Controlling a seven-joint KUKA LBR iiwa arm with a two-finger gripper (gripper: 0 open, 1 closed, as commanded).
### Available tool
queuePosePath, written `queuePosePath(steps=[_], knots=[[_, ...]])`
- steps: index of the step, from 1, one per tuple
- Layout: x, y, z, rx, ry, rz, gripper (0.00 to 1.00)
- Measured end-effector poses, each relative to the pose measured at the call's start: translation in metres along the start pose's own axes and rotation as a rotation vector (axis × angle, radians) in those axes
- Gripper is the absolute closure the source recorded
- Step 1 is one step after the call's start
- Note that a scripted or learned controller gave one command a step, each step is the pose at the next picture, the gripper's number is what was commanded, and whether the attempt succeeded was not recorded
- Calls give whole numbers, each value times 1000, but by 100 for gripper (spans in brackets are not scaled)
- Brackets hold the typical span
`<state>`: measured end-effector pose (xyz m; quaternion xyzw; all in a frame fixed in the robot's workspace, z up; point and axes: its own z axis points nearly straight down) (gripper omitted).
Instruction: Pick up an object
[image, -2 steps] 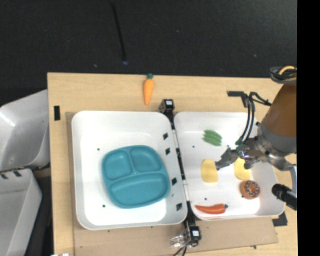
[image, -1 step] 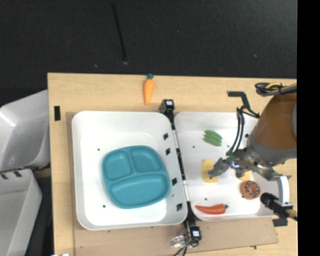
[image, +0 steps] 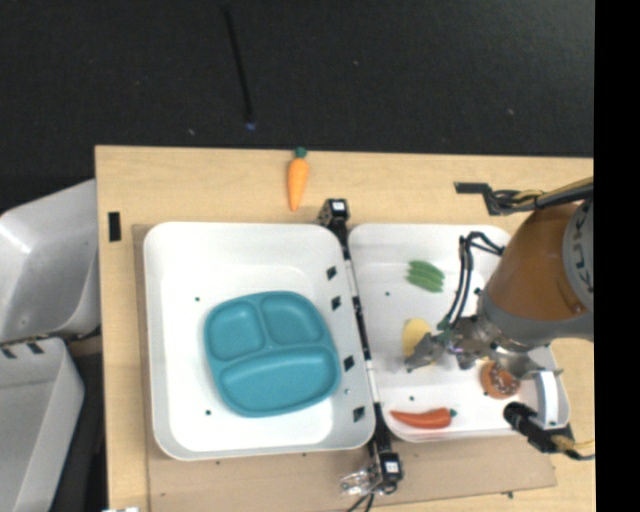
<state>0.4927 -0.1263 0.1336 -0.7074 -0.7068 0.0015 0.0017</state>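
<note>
Pincer is low in the right bin, tips against the yellow piece; can't tell its spread. Green pod lies above, red chili below. Teal tray fills the left bin; a carrot rests on the counter.

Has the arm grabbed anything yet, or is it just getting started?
Done: the gripper is down in the right bin, beside the yellow object. In hand: nothing visibly between its fingers. Left: gripping and lifting something; the red chili pepper and green object lie untouched.
</note>
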Motion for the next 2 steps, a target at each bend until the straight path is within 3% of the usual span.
queuePosePath(steps=[1, 2], knots=[[-1, 0, 35, -1, 0, 1, 0], [-2, 1, 22, -7, -1, 8, 100]])
